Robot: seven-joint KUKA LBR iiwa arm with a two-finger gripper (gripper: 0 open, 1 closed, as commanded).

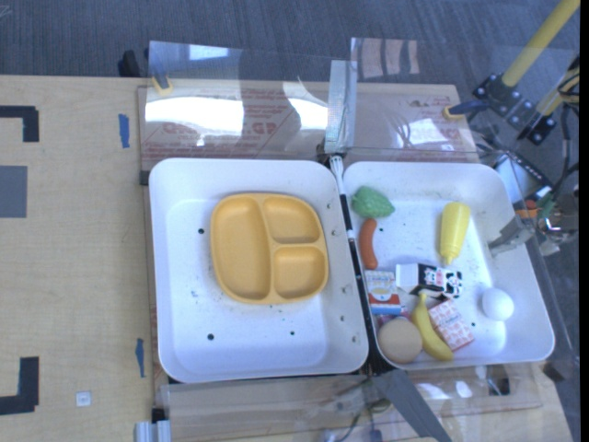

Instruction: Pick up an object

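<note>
The right bin [526, 274] holds several toy foods. An orange carrot [368, 243] with a green top lies along its left wall. A yellow bottle [453, 231] stands right of centre. Near the front are a black-and-white carton [441, 281], a red-and-white carton [383, 289], a banana [429, 330], a beige ball [399, 340], a pink checked packet [452, 325] and a white egg [497, 304]. My gripper [512, 238] hangs at the bin's right rim, to the right of the bottle, with nothing seen in it.
The left bin [175, 274] carries a yellow divided plate [269, 247]. Clear plastic panels [276, 109] rise behind both bins. A yellow pole with a black clamp [520, 81] stands at the back right. The wooden bench [64, 247] stretches to the left.
</note>
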